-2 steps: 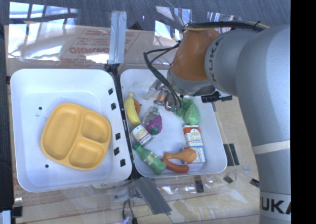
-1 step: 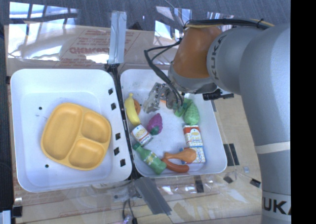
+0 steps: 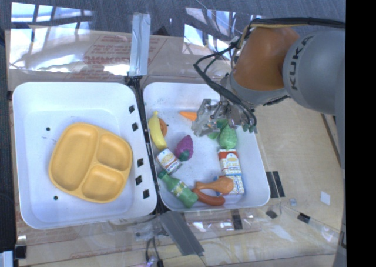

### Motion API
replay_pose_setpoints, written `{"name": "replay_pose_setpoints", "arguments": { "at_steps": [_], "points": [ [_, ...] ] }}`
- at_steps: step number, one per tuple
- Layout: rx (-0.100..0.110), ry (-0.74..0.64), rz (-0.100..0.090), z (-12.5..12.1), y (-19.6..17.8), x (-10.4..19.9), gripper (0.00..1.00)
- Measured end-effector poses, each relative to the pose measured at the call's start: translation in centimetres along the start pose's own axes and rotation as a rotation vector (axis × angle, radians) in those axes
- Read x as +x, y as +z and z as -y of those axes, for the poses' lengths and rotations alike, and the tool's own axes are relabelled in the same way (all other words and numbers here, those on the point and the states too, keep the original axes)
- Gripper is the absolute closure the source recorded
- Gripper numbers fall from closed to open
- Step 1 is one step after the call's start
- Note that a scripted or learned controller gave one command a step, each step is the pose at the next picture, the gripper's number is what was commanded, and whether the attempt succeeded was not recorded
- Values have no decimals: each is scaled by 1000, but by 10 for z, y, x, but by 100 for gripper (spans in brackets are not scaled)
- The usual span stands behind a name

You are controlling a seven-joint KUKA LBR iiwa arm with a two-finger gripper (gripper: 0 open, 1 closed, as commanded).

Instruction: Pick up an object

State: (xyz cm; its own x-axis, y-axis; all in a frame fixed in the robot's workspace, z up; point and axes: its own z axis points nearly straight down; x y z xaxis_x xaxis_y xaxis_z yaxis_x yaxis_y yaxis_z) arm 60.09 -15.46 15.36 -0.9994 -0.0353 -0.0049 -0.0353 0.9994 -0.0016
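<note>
The grey arm [image 3: 305,66] reaches in from the right over the right bin [image 3: 258,166]. The left bin [image 3: 23,142] holds a yellow divided plate [image 3: 89,162]. The gripper [image 3: 212,120] hangs low in the right bin's upper part — whether its fingers are spread or pinching anything, I cannot tell. Just beside it lie a green vegetable [image 3: 228,137] and a carrot [image 3: 188,115]. Further off lie a carton [image 3: 231,169], a green bottle [image 3: 178,188], a banana [image 3: 156,131] and purple grapes [image 3: 184,147] — none lifted.
</note>
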Motion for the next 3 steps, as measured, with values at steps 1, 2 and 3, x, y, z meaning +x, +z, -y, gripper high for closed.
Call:
{"name": "replay_pose_setpoints", "arguments": {
  "at_steps": [1,2,3],
  "points": [
    [-4,73,-7,-60,53,-5,100],
    [-1,13,11,-109,-88,-37,100],
    [-1,-132,-10,-7,0,-12,100]
  ]
}}
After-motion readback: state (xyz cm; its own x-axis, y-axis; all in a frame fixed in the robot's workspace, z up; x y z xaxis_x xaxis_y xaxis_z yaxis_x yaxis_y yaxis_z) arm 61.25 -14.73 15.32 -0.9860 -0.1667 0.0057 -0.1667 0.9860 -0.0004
